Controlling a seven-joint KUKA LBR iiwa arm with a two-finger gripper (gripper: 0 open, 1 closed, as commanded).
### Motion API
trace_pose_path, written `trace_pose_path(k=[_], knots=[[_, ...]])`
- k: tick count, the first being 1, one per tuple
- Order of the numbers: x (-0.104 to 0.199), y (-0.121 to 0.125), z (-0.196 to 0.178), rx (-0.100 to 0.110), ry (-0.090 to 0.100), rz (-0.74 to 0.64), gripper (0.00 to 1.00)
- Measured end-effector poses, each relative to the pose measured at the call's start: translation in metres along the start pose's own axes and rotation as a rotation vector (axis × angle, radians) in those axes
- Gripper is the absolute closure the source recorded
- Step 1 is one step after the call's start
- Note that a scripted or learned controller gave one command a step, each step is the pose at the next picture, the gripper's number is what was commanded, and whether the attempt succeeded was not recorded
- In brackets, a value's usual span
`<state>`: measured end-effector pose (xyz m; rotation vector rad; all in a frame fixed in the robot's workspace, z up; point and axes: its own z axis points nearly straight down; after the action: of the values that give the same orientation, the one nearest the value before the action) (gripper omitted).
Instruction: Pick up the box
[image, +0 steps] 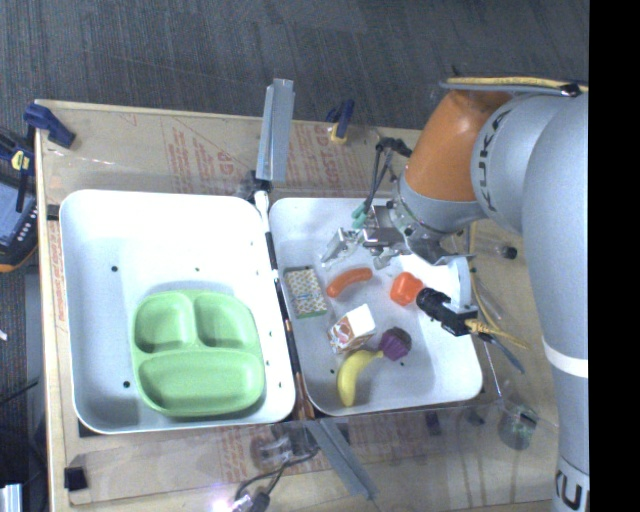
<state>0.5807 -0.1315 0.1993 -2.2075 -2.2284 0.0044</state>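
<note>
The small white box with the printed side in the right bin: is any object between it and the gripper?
Yes. The orange sausage-shaped toy lies between the gripper and the small white box, apart from the box.

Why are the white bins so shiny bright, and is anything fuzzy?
Camera view: light from overhead washes the left bin and right bin nearly blank white; soft shadows sit under the green tray and banana; the gripper looks a bit fuzzy; the small box has print too blurry to read.
</note>
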Motion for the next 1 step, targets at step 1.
trace_pose_path(k=[1], knots=[[0.0312,-0.0024,0.1070,-0.006,-0.015,0.128,0.00]])
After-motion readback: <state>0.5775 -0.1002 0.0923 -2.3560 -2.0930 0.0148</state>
